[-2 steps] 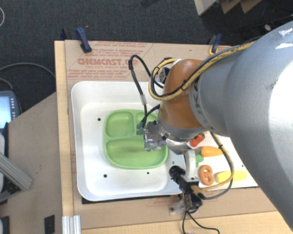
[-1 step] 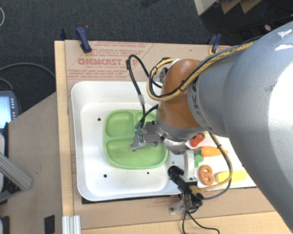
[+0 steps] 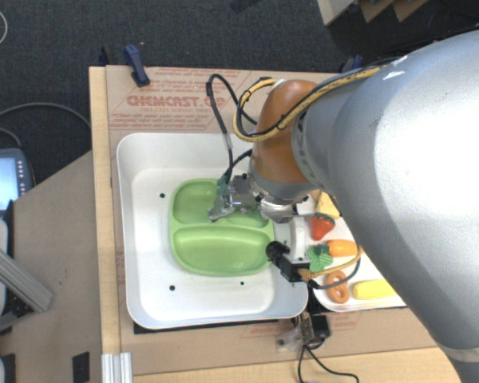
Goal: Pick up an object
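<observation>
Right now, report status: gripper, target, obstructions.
Gripper low over the green divided dish in the left bin. Nothing seen between fingers. Toy food in the right bin, partly under the arm.

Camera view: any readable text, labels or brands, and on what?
"CHEMCAST": large red print on the brown board behind the left bin.
Rows of smaller red print above and below it on the same board: too small and blurred to read.
No text legible on the green dish, the arm or the toys in the right bin.
</observation>
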